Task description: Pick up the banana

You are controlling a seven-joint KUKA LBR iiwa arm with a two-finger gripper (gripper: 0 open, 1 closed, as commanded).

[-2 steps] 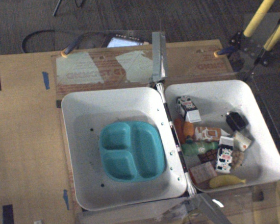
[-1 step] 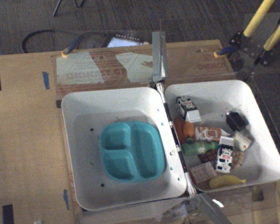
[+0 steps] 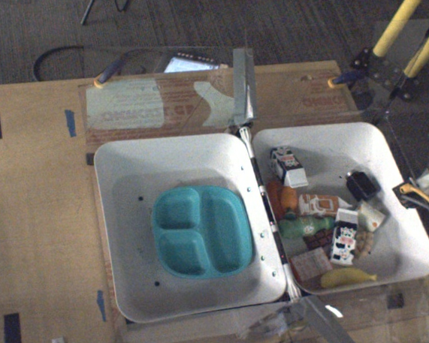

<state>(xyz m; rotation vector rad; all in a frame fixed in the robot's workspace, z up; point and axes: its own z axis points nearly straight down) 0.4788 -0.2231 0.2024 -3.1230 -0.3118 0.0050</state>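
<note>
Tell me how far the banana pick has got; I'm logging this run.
Nothing looks done yet. The banana lies untouched against the near wall of the right bin, beside a small pile of items. Nothing is in hand. Reaching, gripping and lifting all remain.

count of things on the tabletop

two white bins (image 3: pixel 123 236) sit side by side. one teal divided tray (image 3: pixel 202 231) lies in the left bin. one yellow banana (image 3: pixel 347 276) lies in the right bin among roughly ten small mixed items.
</note>
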